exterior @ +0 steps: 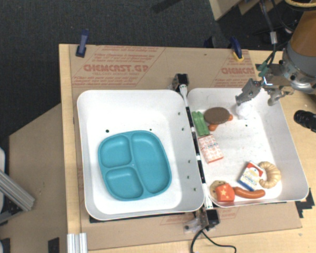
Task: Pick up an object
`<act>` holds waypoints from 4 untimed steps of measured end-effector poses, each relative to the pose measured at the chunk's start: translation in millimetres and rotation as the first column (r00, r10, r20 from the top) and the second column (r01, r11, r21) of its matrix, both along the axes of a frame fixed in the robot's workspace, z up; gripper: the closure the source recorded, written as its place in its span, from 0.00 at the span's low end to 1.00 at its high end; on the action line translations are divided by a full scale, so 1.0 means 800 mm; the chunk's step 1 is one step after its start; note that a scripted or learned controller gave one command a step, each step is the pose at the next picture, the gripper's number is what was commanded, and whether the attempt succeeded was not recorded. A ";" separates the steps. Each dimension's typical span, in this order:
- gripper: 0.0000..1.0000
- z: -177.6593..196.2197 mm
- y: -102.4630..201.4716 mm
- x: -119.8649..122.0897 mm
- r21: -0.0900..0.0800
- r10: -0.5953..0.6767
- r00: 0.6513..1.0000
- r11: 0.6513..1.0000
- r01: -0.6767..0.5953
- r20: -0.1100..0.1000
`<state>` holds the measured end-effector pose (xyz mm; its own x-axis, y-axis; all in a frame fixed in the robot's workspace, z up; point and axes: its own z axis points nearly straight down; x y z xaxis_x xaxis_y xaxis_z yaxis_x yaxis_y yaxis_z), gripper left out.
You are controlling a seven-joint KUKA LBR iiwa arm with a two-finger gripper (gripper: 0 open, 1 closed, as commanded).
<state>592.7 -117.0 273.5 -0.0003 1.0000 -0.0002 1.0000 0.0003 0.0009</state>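
blue clamps, cardboard sheet, black cable

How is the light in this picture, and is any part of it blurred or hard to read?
In the camera view the light is even and soft; the white bins look bright, with faint shadows beside the teal tray. The claw at the right bin's far edge is slightly blurred, and the small toys lack fine detail.
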 end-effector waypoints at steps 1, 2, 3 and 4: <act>0.00 -0.189 0.000 0.093 0.000 0.003 1.000 1.000 -0.003 -0.003; 0.00 -0.239 -0.088 -0.007 -0.002 -0.009 1.000 1.000 0.009 -0.009; 0.00 -0.213 -0.115 -0.113 0.001 -0.008 1.000 1.000 0.008 -0.008; 0.00 -0.238 -0.035 -0.139 0.005 0.003 1.000 1.000 -0.003 -0.006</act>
